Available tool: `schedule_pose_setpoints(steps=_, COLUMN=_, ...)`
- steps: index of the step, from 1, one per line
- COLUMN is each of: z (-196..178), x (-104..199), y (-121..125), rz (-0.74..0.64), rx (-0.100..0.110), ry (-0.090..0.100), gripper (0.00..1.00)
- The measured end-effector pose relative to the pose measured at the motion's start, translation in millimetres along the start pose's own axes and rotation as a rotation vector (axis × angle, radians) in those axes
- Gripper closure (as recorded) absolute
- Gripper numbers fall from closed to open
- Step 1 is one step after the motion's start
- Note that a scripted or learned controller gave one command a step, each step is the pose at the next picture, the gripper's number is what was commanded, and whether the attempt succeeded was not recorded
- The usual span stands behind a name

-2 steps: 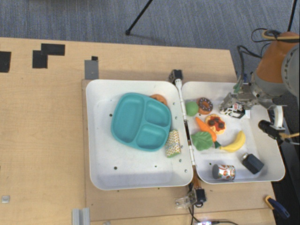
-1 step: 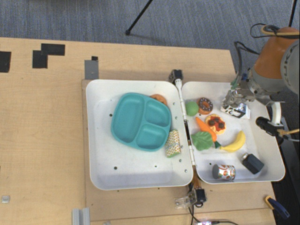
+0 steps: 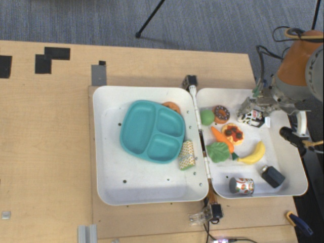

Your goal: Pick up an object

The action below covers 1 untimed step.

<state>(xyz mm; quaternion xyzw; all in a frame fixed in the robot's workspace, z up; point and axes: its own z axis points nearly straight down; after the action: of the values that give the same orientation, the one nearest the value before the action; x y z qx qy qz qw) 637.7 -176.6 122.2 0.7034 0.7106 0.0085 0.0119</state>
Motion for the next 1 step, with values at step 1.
schedule_pose_setpoints(steps=1, z=10.4, x=-2.1, y=2.0, rz=0.004, rx=0.001, ry=-0.004, gripper=0.0)
